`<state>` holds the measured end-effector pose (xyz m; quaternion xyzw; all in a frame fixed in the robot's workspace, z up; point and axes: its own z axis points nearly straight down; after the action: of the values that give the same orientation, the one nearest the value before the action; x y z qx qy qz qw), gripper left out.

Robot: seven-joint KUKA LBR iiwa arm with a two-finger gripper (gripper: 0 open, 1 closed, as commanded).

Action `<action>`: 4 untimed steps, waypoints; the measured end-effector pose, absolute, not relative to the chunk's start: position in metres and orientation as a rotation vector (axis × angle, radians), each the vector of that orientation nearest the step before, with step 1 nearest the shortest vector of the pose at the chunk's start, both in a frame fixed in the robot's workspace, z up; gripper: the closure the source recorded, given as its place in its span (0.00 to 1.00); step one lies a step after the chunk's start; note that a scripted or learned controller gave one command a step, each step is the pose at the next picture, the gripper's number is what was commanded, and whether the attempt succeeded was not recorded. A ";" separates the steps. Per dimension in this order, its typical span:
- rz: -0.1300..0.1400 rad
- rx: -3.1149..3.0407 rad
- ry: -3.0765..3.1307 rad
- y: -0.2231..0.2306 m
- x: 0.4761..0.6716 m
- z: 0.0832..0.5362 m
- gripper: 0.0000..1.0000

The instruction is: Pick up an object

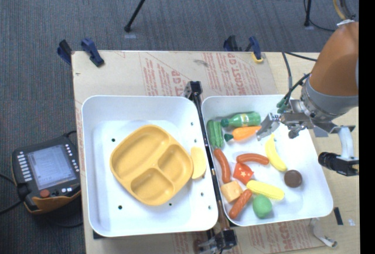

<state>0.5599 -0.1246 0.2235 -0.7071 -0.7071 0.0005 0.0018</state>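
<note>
My gripper (282, 124) hangs open above the right bin's banana (275, 155), likely light, stiff, slippery plastic; I'd pinch its middle.

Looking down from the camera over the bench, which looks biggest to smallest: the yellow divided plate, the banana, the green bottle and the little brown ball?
1. Yellow divided plate, by far the largest.
2. Green bottle and banana: they look about alike in length, so I won't rank them.
3. Brown ball, the smallest.

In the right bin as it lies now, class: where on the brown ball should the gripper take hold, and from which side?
Grip the brown ball across its widest middle, coming straight down from above. It is round, so any finger direction fits, and there is bare floor around it, the banana lying nearest.
</note>
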 end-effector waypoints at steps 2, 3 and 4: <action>0.000 -1.273 -2.871 -0.161 0.547 0.088 0.00; -0.003 -1.280 -2.867 -0.161 0.548 0.098 1.00; -0.002 -1.418 -2.806 -0.118 0.563 0.247 1.00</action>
<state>0.5630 -0.1178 0.2472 -0.4509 -0.8926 -0.0006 -0.0011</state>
